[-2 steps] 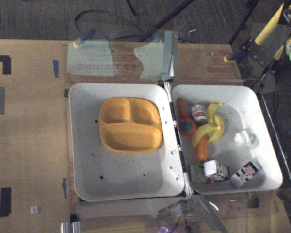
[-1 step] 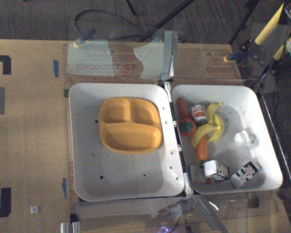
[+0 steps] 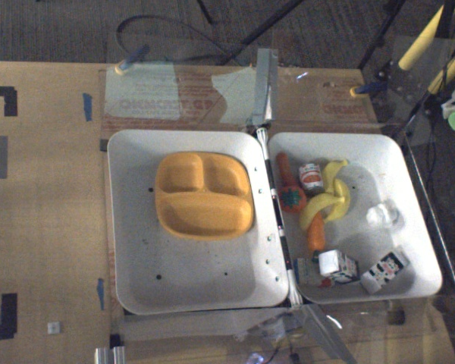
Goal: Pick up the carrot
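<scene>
The right bin holds the carrot, a short orange tapered piece lying near the bin's middle. Its upper end is tucked under the yellow bananas. A longer reddish-orange piece lies along the bin's left wall, and a round red item with a green spot sits at its lower end.
An orange divided plate sits in the left bin. Around the carrot are a small red-labelled can, a clear plastic item, a white box and a black-and-white carton. A metal divider separates the bins.
</scene>
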Robot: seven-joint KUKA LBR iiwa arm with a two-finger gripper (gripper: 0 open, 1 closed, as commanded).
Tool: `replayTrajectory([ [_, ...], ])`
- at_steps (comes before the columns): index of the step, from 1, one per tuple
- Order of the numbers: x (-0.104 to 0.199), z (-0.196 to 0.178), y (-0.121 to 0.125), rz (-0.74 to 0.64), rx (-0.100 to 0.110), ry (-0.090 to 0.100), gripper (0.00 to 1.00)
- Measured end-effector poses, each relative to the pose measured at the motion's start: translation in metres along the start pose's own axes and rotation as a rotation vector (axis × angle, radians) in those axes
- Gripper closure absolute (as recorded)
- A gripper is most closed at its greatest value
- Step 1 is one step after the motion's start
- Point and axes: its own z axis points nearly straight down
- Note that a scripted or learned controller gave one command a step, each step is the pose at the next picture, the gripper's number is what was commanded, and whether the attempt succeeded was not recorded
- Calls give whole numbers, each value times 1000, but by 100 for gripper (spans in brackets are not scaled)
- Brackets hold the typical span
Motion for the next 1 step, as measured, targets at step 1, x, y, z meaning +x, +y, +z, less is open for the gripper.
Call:
replayTrajectory([
  [1,1,-10,0,0,0,1,100],
])
